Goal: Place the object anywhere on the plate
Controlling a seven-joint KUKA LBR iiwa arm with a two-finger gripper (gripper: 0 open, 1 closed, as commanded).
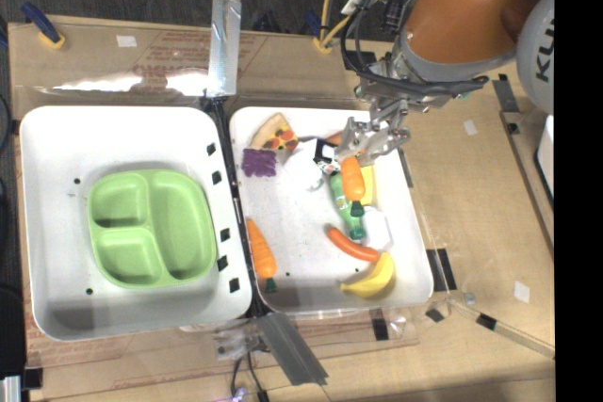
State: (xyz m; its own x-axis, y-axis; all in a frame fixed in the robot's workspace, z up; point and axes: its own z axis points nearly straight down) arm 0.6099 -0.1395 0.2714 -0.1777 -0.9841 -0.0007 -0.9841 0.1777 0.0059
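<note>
A green divided plate (151,226) lies in the left white bin (57,146). My gripper (369,140) hangs low over the far right part of the right bin (301,231), under the orange wrist band. A small orange carrot (351,179) lies directly below it, its top end at the gripper's tip; I cannot tell whether they touch. Beside that carrot are a green piece (341,201) and a yellow piece (367,185).
The right bin also holds a pizza slice (273,135), purple grapes (260,163), a carrot (261,249) along its left wall, a red-orange pepper (353,246) and a banana (373,278). A metal bar (224,42) stands behind the divide between the bins.
</note>
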